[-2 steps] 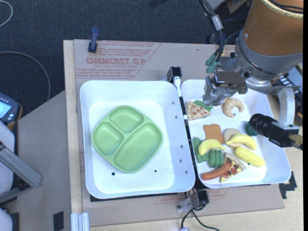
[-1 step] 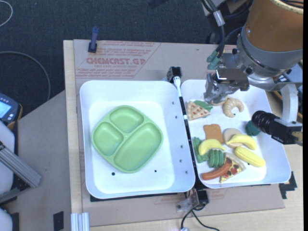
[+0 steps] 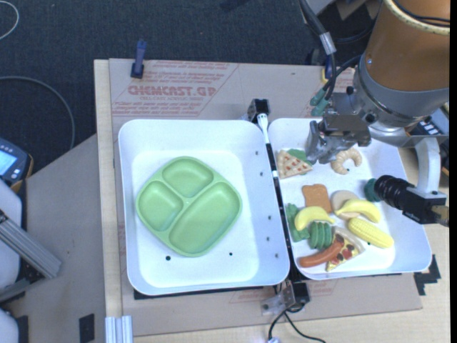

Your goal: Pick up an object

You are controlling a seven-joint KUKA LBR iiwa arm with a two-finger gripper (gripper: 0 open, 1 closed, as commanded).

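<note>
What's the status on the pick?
Gripper low in right bin, over pizza slice and shrimp. Nothing seen gripped. Other toy food crowds nearby.

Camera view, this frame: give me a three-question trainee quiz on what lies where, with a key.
1. True or false: the green divided plate lies in the left bin.
2. Which lies nearest the pincer?
A. the corn cob
B. the pizza slice
C. the sausage
3. Fill in: the toy foods all lie in the ___ bin.

Key:
1. True.
2. B; the pincer hovers over the right bin, at its far end, just right of the pizza slice.
3. right
</note>
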